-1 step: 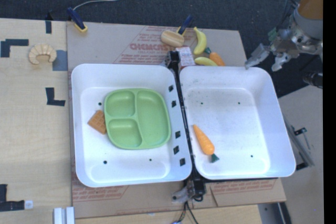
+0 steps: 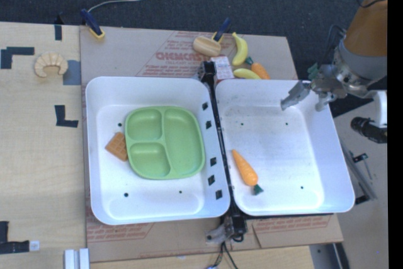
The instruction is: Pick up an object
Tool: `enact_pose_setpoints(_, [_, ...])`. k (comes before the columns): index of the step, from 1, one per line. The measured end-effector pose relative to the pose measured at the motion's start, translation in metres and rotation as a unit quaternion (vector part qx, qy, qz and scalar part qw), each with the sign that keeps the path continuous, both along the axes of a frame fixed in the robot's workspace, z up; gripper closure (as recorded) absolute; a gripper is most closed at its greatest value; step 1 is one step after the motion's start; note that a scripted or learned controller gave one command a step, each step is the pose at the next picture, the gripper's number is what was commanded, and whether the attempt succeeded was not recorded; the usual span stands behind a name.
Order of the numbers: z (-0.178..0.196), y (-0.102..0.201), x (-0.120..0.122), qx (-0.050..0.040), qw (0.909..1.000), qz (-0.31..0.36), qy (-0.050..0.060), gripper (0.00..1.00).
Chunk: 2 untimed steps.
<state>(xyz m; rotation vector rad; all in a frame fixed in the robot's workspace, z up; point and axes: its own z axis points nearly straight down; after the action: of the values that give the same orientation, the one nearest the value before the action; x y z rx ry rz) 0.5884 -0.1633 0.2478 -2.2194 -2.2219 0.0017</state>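
Over right bin [image 2: 327,154] far edge: pincer [image 2: 306,97] spread, empty; carrot [image 2: 245,168] well apart, near divider.

The counter [image 2: 38,154] is light wood with dark tape marks. A brown cardboard sheet [image 2: 164,57] lies on it, and the 2 white bins [image 2: 101,104] sit side by side on the cardboard. A croissant [image 2: 50,64] lies directly on the wood at the left. Behind the bins, bananas [image 2: 240,53] and a bread roll [image 2: 206,45] rest on the cardboard.
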Motion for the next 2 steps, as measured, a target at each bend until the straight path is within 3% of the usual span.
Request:
enact_pose_setpoints(1, [-0.071,0.064,-0.062,0.0005,1.0,0.0,0.001,0.0])
enact_pose_setpoints(2, [-0.064,0.107,-0.105,0.0004,1.0,0.0,0.001,0.0])
